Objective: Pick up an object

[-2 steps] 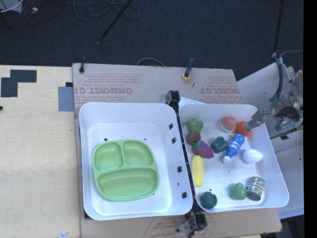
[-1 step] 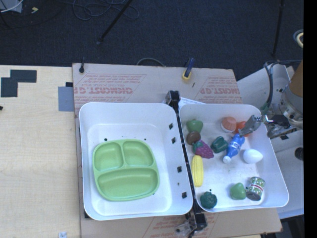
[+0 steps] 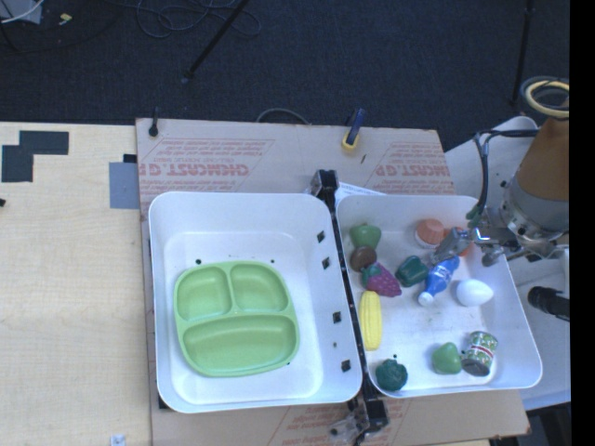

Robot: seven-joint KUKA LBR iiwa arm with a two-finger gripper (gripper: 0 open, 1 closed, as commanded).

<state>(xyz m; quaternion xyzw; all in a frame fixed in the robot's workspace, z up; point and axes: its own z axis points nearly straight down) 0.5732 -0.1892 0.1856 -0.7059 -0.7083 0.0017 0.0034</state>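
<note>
Gripper (image 3: 469, 241) hovering over right bin (image 3: 521, 328), finger spread unclear; blue bottle (image 3: 437, 281) lying just below-left, white egg (image 3: 474, 292) just beside.

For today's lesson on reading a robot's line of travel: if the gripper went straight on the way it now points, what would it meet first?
The gripper points left from the right bin's far right side. First in that line is probably the blue bottle just below its tip, or the orange-pink round object beside it; depth is unclear from this slanted view.
</note>
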